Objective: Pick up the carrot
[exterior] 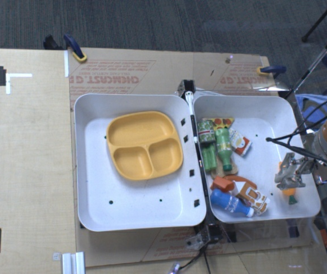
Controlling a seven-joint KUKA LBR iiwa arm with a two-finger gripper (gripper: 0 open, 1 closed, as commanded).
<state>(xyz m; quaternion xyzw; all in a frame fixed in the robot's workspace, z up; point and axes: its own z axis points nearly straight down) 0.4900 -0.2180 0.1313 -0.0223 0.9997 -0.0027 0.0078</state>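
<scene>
The carrot (290,197) is a small orange piece with a green end. It lies near the front right corner of the right bin (266,124). My gripper (289,180) hangs directly over it, its metal tip right at the carrot's top, and hides part of it. The arm comes in from the right edge with dark cables trailing across the bin's right wall.
Left of the gripper lie two green bottles (218,148), a red-and-white carton (242,146), an orange toy (232,182), a blue bottle (232,204) and a small orange box (256,197). A yellow divided plate (145,144) sits in the left bin (95,198).
</scene>
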